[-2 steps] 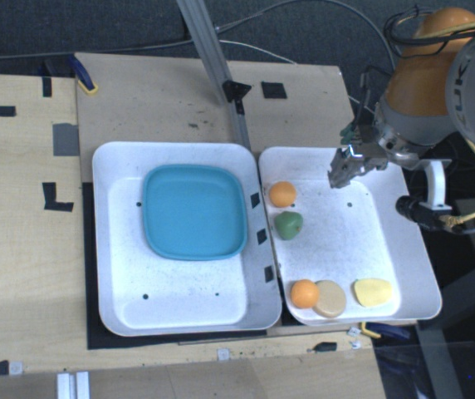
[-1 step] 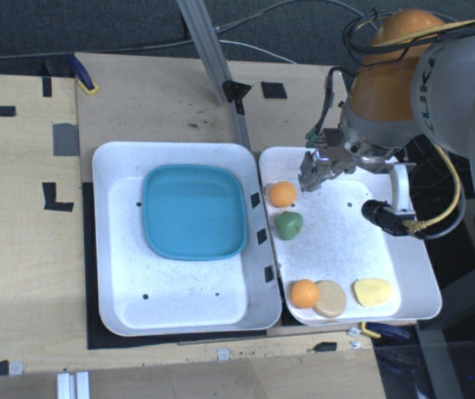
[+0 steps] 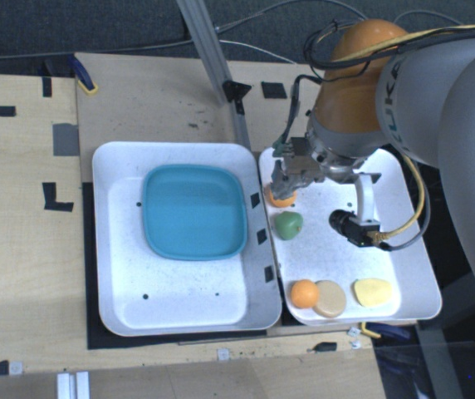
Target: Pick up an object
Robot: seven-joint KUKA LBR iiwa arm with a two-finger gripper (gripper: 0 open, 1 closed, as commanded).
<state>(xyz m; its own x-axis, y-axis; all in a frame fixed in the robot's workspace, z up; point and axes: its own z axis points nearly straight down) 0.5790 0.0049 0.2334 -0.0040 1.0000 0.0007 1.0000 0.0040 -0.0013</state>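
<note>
Tape marks and a bit of hardware are lining the near edge of the desk [image 3: 22, 223], plain pale board. Near end of the right bin [image 3: 403, 306] is carrying three items in a row: an orange ball [image 3: 304, 293], touching a beige disc [image 3: 330, 298], and a yellow piece [image 3: 373, 292] just beside that. Green object [image 3: 287, 224] is sitting further up, close to the wall shared with the left bin [image 3: 121, 306]. Left bin is carrying a blue plate [image 3: 194, 211], well apart from the action.

Claw [image 3: 286, 186] is hanging low right over an orange object [image 3: 282, 196] at the far-left part of the right bin, just beyond the green one. Judging by that, the grasp step is in hand, with the orange object as target. Can't tell how the claw's state stands, the wrist is blocking it, so no claim of a hold.

Next move, as I'm reading it: closing squarely on the orange object, then lifting straight up. Bin wall is sitting tight on one side and the green object on the other, so little slack for drift.

Beyond the bins: a grey metal strut [image 3: 213, 52] is rising at a slant, black tape patches on the board, then dark carpet [image 3: 96, 11] with cables running across it
</note>
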